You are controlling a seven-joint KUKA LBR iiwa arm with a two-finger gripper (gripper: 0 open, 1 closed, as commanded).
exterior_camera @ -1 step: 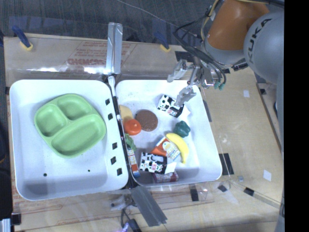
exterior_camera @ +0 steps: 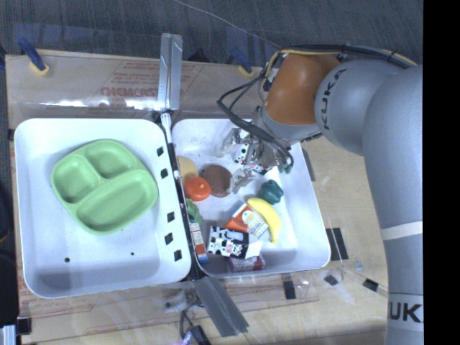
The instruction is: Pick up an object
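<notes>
**Gripper low in the right bin, beside the brown round piece**

Fingers [exterior_camera: 243, 165] point down and left into the right bin [exterior_camera: 305, 192]; we cannot tell whether they are apart or together, nor whether anything sits between them. Just beside the gripper [exterior_camera: 248, 162] we see a brown round object [exterior_camera: 215, 179], touching an orange-red tomato-like piece [exterior_camera: 197, 187]. A dark green piece [exterior_camera: 271, 190], a banana [exterior_camera: 265, 216] and a black-and-white spotted box [exterior_camera: 228, 241] crowd the bin's near half. Bare floor shows along its far wall. In the left bin [exterior_camera: 43, 257] lies a green divided plate [exterior_camera: 105, 185].
</notes>
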